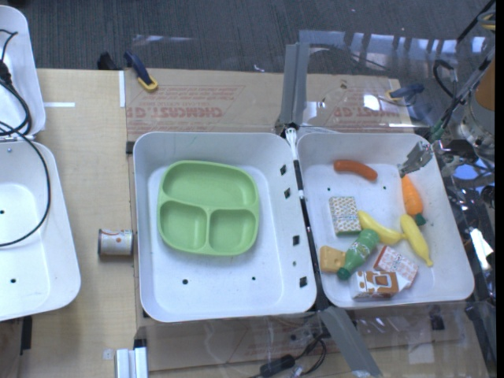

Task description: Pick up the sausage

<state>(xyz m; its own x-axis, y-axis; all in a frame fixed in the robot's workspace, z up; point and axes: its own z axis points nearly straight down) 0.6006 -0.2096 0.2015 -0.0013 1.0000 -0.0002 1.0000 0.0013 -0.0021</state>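
Sausage (355, 168) lies left of jaws (414, 161), apart

Left of the fingers (415, 158) you have a carrot (412, 196), two bananas (416, 239), a green bottle (358, 252), a cracker (344, 214) and cartons (384, 274); well beyond lies a green divided plate (209, 208).

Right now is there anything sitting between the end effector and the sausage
Nothing visible does. The end effector is at the right bin's far right corner, and the sausage lies to its left on bare bin floor. The carrot and cracker sit nearer the camera, off that line.
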